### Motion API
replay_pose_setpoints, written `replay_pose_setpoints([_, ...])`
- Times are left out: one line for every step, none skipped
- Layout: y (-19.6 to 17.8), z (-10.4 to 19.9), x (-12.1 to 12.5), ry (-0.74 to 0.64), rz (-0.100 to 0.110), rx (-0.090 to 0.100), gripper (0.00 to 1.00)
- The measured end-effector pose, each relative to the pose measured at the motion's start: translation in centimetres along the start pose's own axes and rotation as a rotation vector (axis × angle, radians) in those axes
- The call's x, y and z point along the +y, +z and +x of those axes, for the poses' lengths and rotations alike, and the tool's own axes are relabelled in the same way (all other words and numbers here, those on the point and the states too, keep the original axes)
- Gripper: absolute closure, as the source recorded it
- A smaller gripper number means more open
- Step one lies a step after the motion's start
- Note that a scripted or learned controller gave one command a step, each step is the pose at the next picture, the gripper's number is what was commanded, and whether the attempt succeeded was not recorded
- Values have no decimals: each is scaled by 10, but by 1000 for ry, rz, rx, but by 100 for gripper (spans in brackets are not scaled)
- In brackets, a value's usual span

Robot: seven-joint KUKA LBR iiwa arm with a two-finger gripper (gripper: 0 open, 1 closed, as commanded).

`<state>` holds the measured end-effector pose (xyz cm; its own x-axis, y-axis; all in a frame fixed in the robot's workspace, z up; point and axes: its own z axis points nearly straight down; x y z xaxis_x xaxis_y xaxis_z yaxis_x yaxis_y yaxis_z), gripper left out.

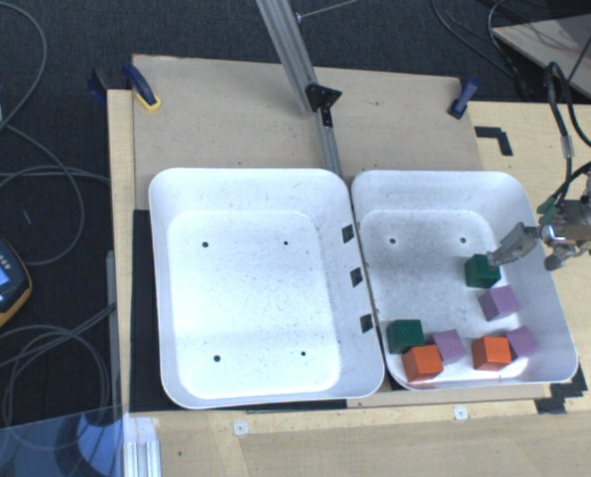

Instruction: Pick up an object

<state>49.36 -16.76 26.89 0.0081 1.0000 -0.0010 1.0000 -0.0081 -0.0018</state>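
A pale wooden bench [275, 97] stands on dark carpet strewn with cables. It carries two shallow white plastic bins with rounded corners and speckled floors; the left bin [250, 296] sits edge to edge with the right bin [454, 197]. A slanted metal rail [295, 58] rises behind their seam. Blue clamps grip the bench's far edge.

In the right bin lie small matte blocks: a dark green cube [482, 271] near its right wall, purple blocks below it, and another green cube [405, 335] and two orange cubes [423, 362] along the near wall.

The gripper [518, 244] reaches over the right bin's right wall, just beside the upper green cube; whether it clasps anything cannot be made out.
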Motion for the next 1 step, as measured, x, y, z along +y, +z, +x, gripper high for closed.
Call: replay_pose_setpoints([1,5,3,-8,-2,2,0])
